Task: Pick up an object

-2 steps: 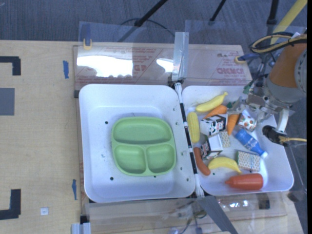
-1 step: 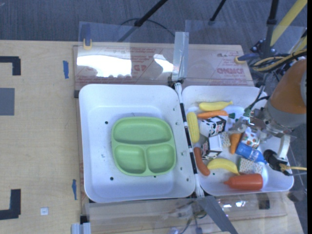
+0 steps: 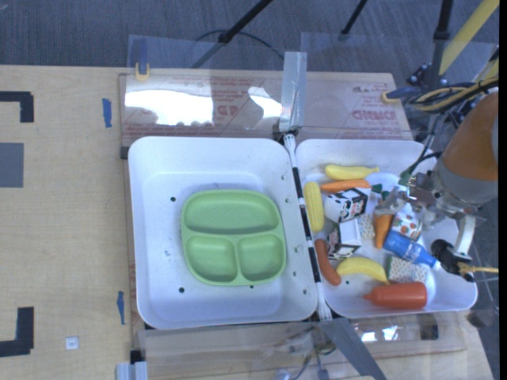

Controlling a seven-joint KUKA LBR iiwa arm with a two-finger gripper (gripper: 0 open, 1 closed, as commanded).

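On wood bench: white bins, toys (carpet beyond).

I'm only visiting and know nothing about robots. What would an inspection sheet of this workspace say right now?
Surface: wooden bench bearing a left bin and a right bin, both white, side by side.
Job's things: toy food crowded in the right bin, including a banana, corn cob, cow-patterned carton, blue bottle and red sausage.
Clutter: green plate with three compartments, lying in the left bin; blue tape on the bench.
Grippers: end effector low over the right bin among the toys; whether it holds anything cannot be told.
Cables: yellow cable behind the right bin.
Surroundings: grey floor, black stand legs.
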